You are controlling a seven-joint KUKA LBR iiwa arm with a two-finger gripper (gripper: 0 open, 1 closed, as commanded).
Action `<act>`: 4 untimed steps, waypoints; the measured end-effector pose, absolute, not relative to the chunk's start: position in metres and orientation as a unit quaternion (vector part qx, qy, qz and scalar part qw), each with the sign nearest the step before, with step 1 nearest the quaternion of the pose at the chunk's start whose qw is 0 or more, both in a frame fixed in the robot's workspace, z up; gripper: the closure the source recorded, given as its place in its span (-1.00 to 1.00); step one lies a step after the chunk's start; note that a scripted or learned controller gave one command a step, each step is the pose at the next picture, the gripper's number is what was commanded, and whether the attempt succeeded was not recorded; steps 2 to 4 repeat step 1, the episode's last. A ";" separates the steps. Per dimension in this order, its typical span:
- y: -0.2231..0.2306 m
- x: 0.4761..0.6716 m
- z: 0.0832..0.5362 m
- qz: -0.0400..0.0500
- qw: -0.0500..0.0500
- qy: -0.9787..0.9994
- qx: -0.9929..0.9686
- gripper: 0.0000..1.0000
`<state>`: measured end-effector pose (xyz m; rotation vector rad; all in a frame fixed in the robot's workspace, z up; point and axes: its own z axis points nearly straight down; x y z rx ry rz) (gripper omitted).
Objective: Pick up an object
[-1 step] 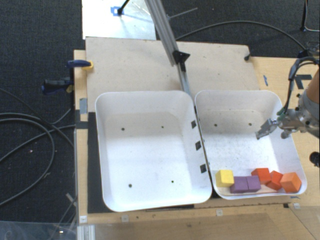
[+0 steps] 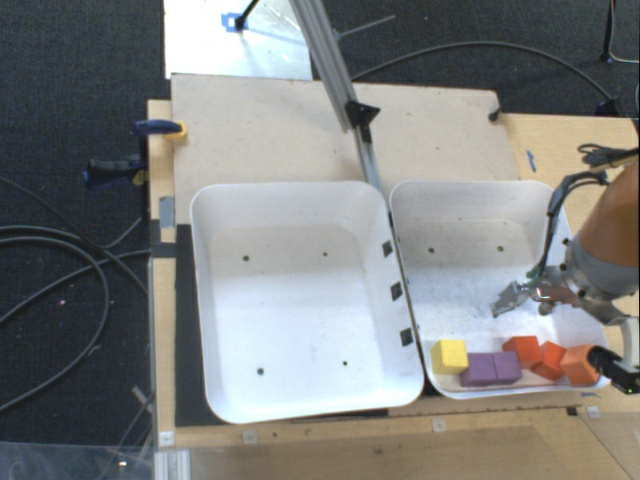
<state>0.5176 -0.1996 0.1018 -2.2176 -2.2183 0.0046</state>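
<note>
Along the front wall of the right bin lie a yellow block, a purple block and orange-red blocks in a row. My gripper reaches in from the right over the same bin, just above and behind the orange-red blocks. Its fingers are spread apart with nothing between them, so it stands open. The grey arm with its orange band rises at the right edge.
The left bin sits beside the right one, sharing a middle wall with black clips. A slanted metal pole crosses the back of the bench. Cables lie on the dark floor at the left.
</note>
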 end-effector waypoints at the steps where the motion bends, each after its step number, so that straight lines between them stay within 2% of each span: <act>1: -0.160 0.545 0.090 -0.001 -0.001 -0.711 -0.704 -1.00; 4: -0.160 0.545 0.090 -0.001 -0.001 -0.711 -0.704 -1.00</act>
